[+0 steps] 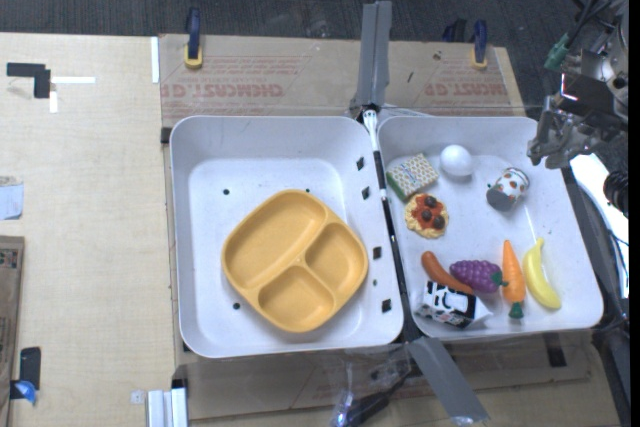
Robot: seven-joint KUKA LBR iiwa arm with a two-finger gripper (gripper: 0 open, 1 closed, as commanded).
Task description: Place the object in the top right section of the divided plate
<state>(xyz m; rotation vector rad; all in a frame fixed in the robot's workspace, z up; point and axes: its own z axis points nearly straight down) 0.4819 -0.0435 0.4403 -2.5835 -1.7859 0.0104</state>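
The yellow three-section plastic plate [295, 261] lies tilted in the left white bin [200, 155], bare floor on all sides. In the right white bin [570, 215], toy foods crowd together: white ball [456, 159], green sandwich block [412, 175], small pizza [427, 214], purple grapes [476, 273], orange carrot [512, 275], yellow banana [541, 279]. The gripper [556, 147] hangs over that bin's far right rim; whether its fingers are spread cannot be told, and nothing is seen between them.

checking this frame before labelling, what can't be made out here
- Grey two-finger gripper, camera view: small and dark over the right white bin's rim; finger state unreadable.
- Black-and-white carton: print too small to read.
- Grey-white toy: too small to identify.
- Arm: cut off by right edge.
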